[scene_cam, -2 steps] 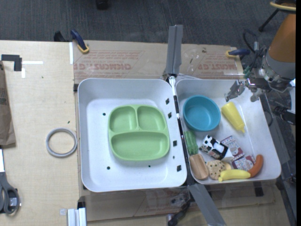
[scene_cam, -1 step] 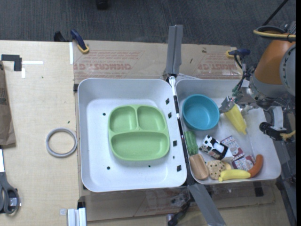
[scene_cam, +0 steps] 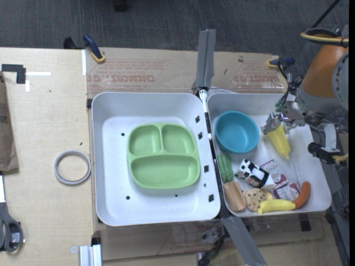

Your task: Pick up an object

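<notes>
A: Why does the gripper (scene_cam: pixel 275 125) sit so high in the right bin (scene_cam: pixel 321 201), near its far right corner?

B: It looks to be lifting. The yellow corn toy (scene_cam: pixel 279 140) hangs tilted from its tip, upper end up between the fingers, which appear closed narrowly on it, lower end pointing toward the bin's near right corner. That slant suggests the toy is pinched at one end and free at the other, though a resting lower end can't be ruled out.

A: And the rest of the toys?

B: They crowd the near edge of that bin: a banana (scene_cam: pixel 275 205), a sausage (scene_cam: pixel 302 194), a cookie (scene_cam: pixel 255 199), a hot dog bun (scene_cam: pixel 235 196), a cow figure (scene_cam: pixel 253 173). The blue bowl (scene_cam: pixel 237 132) stands near the far left corner, just beside the gripper.

A: So the corn was the easy pick?

B: Likely; it lay apart from the heap. The left bin (scene_cam: pixel 105 148) holds a green divided plate (scene_cam: pixel 163 155) at its middle, perhaps where things go next. The grip seems shallow, so a slip is possible
</notes>
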Robot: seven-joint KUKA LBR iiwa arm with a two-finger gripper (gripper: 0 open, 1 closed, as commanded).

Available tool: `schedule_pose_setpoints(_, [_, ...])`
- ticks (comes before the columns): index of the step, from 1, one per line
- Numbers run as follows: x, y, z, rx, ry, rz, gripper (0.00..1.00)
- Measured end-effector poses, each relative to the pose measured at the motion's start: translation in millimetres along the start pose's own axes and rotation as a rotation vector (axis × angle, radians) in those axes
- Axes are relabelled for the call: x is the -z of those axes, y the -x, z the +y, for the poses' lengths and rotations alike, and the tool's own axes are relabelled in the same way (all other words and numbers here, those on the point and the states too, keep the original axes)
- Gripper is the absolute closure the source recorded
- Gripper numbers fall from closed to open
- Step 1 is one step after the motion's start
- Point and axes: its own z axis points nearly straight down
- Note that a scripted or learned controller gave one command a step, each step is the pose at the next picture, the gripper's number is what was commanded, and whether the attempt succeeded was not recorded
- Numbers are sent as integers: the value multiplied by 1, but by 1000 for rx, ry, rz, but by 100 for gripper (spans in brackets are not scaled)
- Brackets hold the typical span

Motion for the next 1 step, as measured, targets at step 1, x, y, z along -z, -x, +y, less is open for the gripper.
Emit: schedule_pose_setpoints(1, [85, -61, 5, 8, 1, 1, 100])
